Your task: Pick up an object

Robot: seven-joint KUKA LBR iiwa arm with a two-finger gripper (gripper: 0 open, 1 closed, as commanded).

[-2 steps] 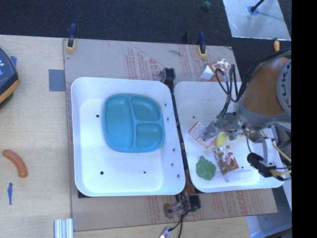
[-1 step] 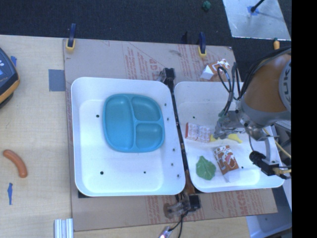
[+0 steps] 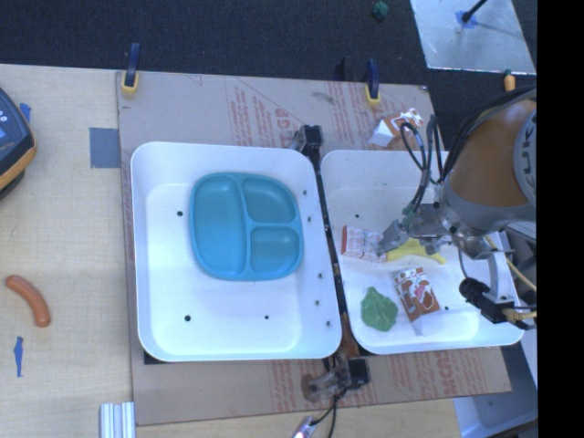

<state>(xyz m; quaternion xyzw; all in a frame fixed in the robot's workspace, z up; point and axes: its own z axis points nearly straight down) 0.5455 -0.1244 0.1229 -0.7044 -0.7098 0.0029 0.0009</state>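
My gripper (image 3: 404,236) is low in the right bin (image 3: 383,173), over its middle. A yellow object (image 3: 422,251) lies right under and beside it, partly hidden by the gripper body. A red and white packet (image 3: 360,242) lies just left of the gripper. Nearer the front are a green leafy piece (image 3: 379,308) and a brown and red packet (image 3: 417,294). The view does not show any of them between the fingers.
The left bin (image 3: 164,327) holds a blue divided plate (image 3: 246,225). A sausage (image 3: 28,299) lies on the bench at far left, and a dark device (image 3: 13,140) sits at the left edge. Cables (image 3: 420,144) hang by the arm (image 3: 493,162). A small packet (image 3: 398,128) rests behind the right bin.
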